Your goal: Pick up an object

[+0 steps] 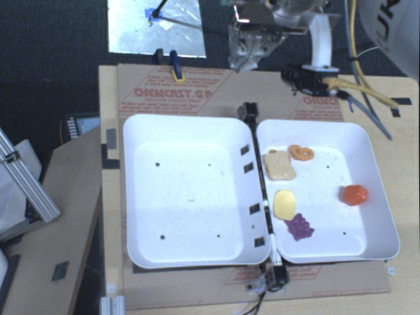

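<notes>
Several small items lie in the right bin: a tan slice of toast, an orange pretzel, a yellow piece, a purple grape bunch and a red-orange tomato. My gripper hangs high above the bench at the top centre, well behind the bins and apart from every item. Nothing is seen between its fingers.
The left bin sits beside the right one, joined along a central divider with black clips. A silver sheet lies at the back left. Yellow and grey cables trail at the back right. A metal rail stands at far left.
</notes>
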